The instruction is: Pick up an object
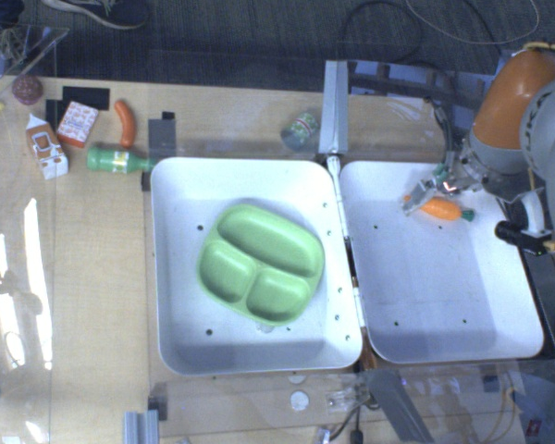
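A small orange toy carrot (pixel 440 210) with a green tip lies in the far part of the right white bin (pixel 444 303). My gripper (pixel 437 189) hangs low just above and behind the carrot, at its far edge, and partly hides it. Nothing shows as lifted; the carrot seems to rest on the bin floor. A green three-compartment plate (pixel 262 262) lies in the middle of the left white bin (pixel 171 276).
A metal divider (pixel 334 118) runs between the bins at the back. On the bench to the left lie a green bottle (pixel 116 161), an orange sausage (pixel 123 123) and two small cartons (pixel 48 148). A clear jar (pixel 302 129) lies behind the left bin.
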### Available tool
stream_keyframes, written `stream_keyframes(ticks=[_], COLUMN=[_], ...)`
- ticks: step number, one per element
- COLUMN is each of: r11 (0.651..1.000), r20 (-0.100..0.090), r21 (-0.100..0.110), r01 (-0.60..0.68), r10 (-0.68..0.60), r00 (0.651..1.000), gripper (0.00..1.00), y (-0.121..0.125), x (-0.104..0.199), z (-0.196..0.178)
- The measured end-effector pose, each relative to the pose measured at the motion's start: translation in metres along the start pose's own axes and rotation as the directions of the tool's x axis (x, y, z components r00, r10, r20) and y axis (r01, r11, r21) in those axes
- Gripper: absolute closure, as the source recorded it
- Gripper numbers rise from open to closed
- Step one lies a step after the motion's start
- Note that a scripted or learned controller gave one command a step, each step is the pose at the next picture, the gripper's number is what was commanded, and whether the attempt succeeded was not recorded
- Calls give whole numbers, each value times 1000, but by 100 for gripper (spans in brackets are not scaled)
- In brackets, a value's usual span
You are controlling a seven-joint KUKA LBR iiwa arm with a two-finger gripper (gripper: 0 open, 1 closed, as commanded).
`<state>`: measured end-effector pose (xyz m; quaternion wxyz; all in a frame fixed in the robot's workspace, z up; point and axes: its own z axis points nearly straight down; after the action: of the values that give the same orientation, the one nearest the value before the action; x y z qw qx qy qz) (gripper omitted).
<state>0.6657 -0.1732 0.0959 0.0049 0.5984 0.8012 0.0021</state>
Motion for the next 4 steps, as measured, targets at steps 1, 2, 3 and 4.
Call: stream_keyframes(ticks=[1,2,3,4], r11=[999,1000,981,942], r20=[-1,2,1,-2], r21=[2,-5,-2,5], r01=[-32,-25,-194,-337], r10=[32,25,194,337], r00=[999,1000,981,942], gripper=[0,100,100,100], y=[-41,-37,20,-31], x=[3,3,44,137], z=[8,-6,-114,-90])
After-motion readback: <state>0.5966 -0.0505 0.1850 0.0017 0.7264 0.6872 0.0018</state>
